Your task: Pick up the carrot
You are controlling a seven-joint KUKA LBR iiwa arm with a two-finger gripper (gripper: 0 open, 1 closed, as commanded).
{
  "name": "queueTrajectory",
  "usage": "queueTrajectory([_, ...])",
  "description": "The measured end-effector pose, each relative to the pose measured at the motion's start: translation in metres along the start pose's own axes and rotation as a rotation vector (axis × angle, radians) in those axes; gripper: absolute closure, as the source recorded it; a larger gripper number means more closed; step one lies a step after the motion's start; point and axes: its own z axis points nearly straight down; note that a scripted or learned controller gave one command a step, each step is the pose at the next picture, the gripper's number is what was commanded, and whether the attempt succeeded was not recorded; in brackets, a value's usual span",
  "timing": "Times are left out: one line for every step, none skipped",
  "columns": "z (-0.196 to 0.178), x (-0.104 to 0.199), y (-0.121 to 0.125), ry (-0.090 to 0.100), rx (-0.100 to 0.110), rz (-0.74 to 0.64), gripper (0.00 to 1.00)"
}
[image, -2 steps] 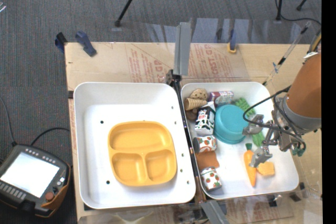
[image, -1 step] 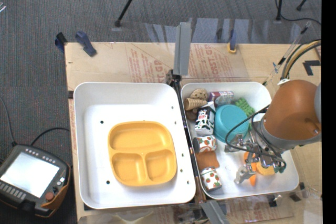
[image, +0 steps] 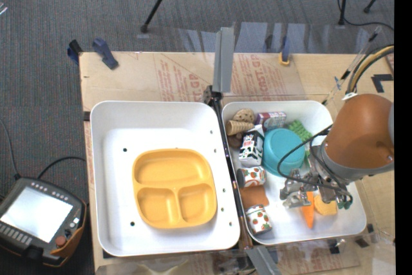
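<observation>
Orange carrot (image: 308, 215), lying pointed-end down, right bin's near side

You have a bench (image: 161, 77) topped with printed cardboard, and two shallow white bins sit directly on it, side by side and touching along their inner edges. The left bin (image: 116, 132) lies nearer the bench's left edge; the right bin (image: 351, 228) reaches close to its right side. A small yellow piece (image: 284, 61) rests on the cardboard behind the right bin.
</observation>
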Motion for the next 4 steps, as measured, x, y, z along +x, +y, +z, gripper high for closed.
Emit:
queueTrajectory([-0.099, 0.013, 0.045, -0.012, 0.005, -0.050, 1.00])
queueTrajectory([-0.094, 0.015, 0.045, -0.002, 0.003, -0.049, 0.00])
queueTrajectory([0.011, 0.006, 0.015, 0.003, 0.001, 0.038, 0.00])
queueTrajectory([0.000, 0.004, 0.017, 0.000, 0.000, 0.033, 1.00])
